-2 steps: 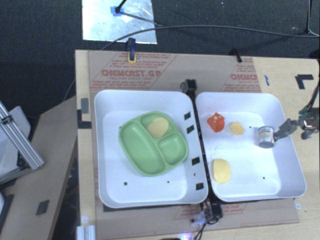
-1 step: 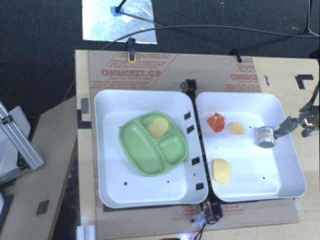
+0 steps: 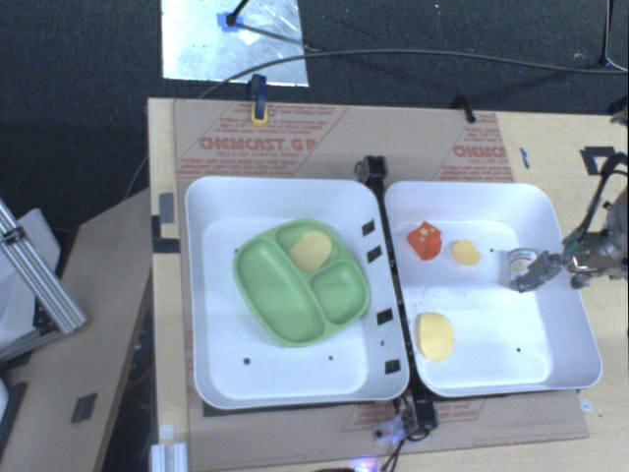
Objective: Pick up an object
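Reaching in from the right, the grey two-finger gripper [image 3: 539, 271] hangs over the right white plastic bin [image 3: 565, 362]; how wide it stands I cannot tell. A small silvery round object [image 3: 520, 261] lies just beside its tip. Further left sit a red lumpy toy [image 3: 425, 241], a small yellow piece [image 3: 465, 253] and a larger pale yellow lump [image 3: 434, 334]. Left bin [image 3: 221, 352]: a green sectioned plastic plate [image 3: 275, 303] bearing a yellow lump [image 3: 311, 250].

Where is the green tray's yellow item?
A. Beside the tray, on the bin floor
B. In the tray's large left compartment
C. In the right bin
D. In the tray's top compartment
D. The yellow item lies in the top compartment of the green tray, which sits in the left bin.
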### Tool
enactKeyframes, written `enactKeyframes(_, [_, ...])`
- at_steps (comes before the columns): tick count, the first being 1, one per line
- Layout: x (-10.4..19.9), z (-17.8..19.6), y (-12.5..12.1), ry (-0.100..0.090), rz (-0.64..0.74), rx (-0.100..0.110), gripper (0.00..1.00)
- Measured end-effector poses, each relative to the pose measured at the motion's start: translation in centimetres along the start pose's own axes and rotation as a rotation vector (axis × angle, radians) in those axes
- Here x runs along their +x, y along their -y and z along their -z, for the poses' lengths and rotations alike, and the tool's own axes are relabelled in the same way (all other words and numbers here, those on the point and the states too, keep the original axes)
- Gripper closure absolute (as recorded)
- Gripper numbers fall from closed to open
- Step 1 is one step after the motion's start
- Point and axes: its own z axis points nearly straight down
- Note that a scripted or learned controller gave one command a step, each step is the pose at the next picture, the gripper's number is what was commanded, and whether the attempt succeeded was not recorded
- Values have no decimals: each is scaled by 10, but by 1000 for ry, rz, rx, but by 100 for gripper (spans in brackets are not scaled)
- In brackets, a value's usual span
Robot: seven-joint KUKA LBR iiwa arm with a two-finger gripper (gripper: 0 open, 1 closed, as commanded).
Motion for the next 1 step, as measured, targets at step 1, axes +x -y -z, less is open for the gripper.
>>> enactKeyframes(1, [-6, -46, -7, 0, -1, 1, 0])
